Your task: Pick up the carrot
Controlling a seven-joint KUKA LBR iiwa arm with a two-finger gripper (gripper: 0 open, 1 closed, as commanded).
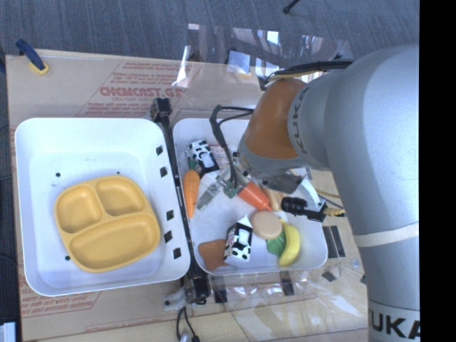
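bins: 2 (28, 191) | yellow divided plate: 1 (107, 223) | carrot: 1 (191, 191) | banana: 1 (291, 244) | cow-print toys: 2 (240, 243)

The far right part of the right bin (214, 130) is covered by the arm (335, 120), so its far right corner and much of its right wall cannot be seen. The gripper (214, 191) is partly masked by the wrist above it, and whether its fingers are apart or together cannot be told. An orange cone-shaped item (254, 194) is overlapped at its far end by the wrist. The black-and-white item (201, 155) at the far left of that bin is too small for its kind to be made out. The arm is cut off at the right and near edges.
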